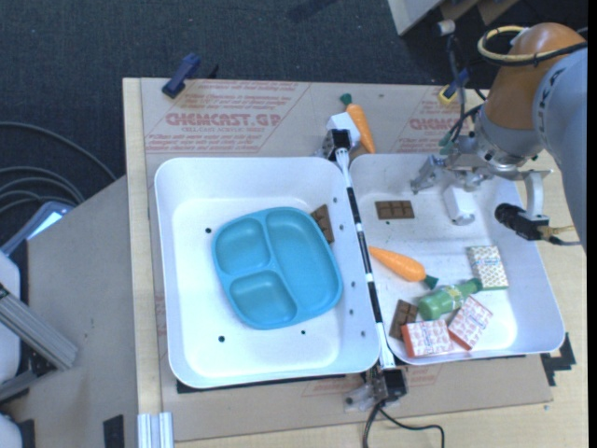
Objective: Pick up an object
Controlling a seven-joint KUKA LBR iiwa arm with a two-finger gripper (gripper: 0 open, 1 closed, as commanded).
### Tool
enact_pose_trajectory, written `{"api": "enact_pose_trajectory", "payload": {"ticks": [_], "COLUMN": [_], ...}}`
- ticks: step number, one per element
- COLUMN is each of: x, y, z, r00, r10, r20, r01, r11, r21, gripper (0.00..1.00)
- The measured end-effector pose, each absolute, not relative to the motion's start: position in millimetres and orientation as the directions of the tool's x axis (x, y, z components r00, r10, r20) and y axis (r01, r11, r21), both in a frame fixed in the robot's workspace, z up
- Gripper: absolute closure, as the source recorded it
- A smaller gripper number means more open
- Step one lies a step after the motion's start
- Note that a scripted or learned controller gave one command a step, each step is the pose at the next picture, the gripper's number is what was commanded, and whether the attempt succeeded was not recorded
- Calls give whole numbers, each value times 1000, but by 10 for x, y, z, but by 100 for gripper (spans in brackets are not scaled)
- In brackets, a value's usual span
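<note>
Chocolate bar (394, 210) lies just left of the gripper (459, 215), whose grip state is unclear.

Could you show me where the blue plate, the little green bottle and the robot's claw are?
Blue divided plate (275, 267), camera view: middle ridge between compartments.
Green bottle (438, 301), camera view: its body.
Gripper (454, 201), camera view: midway between the fingertips.

bright, even light — slightly soft

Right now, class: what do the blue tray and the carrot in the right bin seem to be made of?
Blue tray: probably moulded plastic, smooth with a soft sheen. Carrot: likely toy plastic, given its even orange colour and smooth skin, though it could be rubber.
</note>
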State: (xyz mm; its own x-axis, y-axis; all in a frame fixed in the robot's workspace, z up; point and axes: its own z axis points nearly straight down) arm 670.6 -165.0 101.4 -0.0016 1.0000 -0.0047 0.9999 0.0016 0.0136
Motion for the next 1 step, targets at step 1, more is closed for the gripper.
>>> {"api": "enact_pose_trajectory", "payload": {"ticks": [1], "x": [6670], "y": [-2248], "z": [1388], "r00": [1], "r10": [1000], "r20": [-3], "r01": [1000], "r11": [-1], "r21": [3], "gripper": [0]}}
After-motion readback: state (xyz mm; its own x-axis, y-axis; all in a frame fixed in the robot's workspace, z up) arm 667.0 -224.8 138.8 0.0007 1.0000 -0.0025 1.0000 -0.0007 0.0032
